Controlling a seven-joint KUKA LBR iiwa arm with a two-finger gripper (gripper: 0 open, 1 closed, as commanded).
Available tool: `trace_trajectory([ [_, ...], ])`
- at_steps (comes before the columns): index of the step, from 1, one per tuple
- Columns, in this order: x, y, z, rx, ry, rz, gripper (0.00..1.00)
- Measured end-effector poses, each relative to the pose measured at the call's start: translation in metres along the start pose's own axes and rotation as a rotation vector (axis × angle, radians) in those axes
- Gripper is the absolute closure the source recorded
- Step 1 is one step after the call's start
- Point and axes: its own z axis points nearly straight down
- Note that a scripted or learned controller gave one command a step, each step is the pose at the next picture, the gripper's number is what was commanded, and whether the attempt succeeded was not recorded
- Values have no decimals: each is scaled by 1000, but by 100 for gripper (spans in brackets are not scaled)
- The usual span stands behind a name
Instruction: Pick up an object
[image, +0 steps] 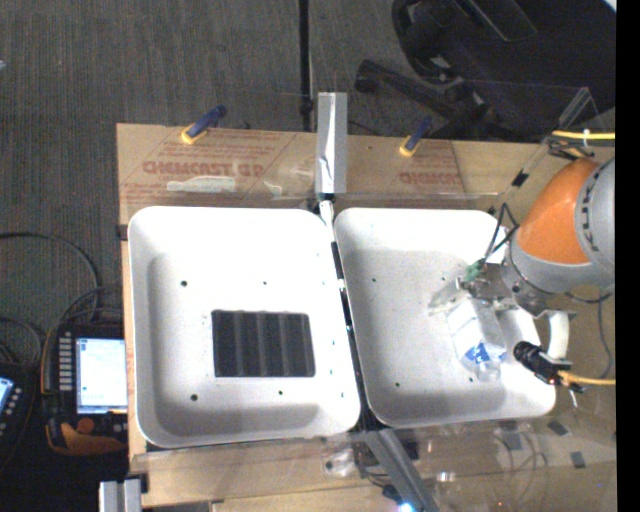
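A robot arm (570, 225) reaches over the right edge of the right-hand bin (400, 250), 1 of 2 white bins on the bench, its gripper (490, 300) low over a clear plastic packet (475, 340) near that bin's right wall. Whether the claw is open or closed cannot be told. The risk: thin, slippery film may slide from the grip or crumple flat, leaving nothing lifted. The packet looks transparent and crinkled, with a small blue mark. A dark ribbed tray (262, 343) lies in the left bin (170, 260).
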Motion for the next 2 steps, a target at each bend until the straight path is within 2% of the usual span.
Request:
trace_trajectory([
  [1, -11, -47, -2, -12, -1, -157, 0],
  [2, -5, 1, -1, 3, 8, -12, 0],
])
